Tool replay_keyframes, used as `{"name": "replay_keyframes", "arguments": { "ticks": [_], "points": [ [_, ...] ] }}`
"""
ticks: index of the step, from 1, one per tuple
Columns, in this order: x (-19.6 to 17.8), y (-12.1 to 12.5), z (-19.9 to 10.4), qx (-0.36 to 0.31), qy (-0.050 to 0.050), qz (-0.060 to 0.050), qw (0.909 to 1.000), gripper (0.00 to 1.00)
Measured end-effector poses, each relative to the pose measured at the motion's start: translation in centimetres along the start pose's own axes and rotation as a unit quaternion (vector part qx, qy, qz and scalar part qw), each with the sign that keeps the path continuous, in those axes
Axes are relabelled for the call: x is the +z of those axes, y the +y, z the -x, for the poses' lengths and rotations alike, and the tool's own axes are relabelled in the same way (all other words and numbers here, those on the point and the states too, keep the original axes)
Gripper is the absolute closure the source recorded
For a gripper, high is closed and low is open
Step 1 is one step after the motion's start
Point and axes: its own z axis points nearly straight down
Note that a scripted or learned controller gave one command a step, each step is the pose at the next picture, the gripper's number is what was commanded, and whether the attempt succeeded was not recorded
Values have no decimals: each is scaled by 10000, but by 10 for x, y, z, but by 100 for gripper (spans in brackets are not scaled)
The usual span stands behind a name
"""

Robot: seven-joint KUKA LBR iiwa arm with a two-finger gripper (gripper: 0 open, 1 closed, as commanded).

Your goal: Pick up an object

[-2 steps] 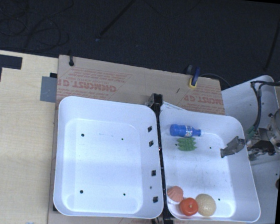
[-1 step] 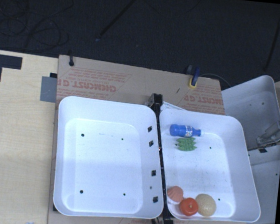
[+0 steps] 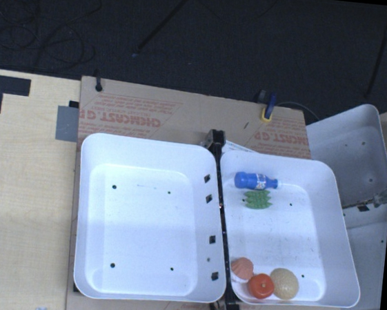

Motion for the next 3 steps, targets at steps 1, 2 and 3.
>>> {"name": "replay_keyframes", "arguments": {
  "ticks": [1,2,3],
  "points": [
    [-16,0,-2,-20,7,2,10000,0],
    [-25,1,-1,-38,8,-8,10000,100],
    [-74,0,-2,-24,0,19,10000,100]
  ]
}}
